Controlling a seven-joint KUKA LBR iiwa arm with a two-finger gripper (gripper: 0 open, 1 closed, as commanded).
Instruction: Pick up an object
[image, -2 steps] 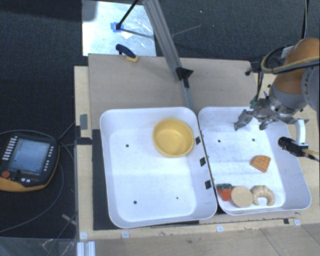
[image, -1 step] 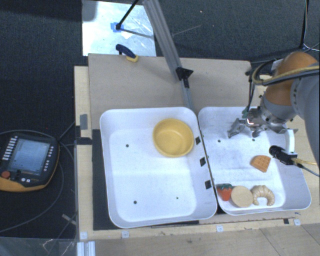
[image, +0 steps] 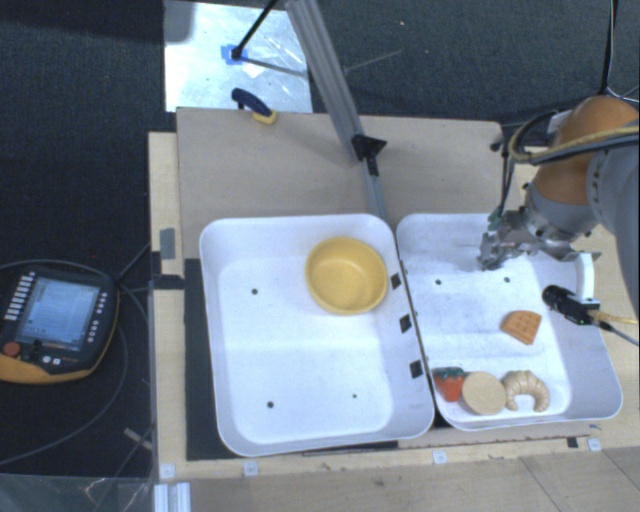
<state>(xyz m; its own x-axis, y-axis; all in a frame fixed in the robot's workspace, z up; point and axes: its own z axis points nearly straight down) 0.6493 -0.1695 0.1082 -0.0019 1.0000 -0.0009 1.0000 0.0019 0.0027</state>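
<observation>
Four toy foods (image: 521, 326) below the claw (image: 492, 256).

My bench (image: 300, 165) is a tan board, and two shallow white bins sit on it side by side, their inner rims touching: the left bin (image: 300, 400) and the right bin (image: 450, 240). Up at the far edge of the board a small clamp with a dark blue handle and yellow tip (image: 252, 104) lies near the left corner. A grey pole ends in a black bracket (image: 367, 150) just behind the spot where the two bins meet.
</observation>
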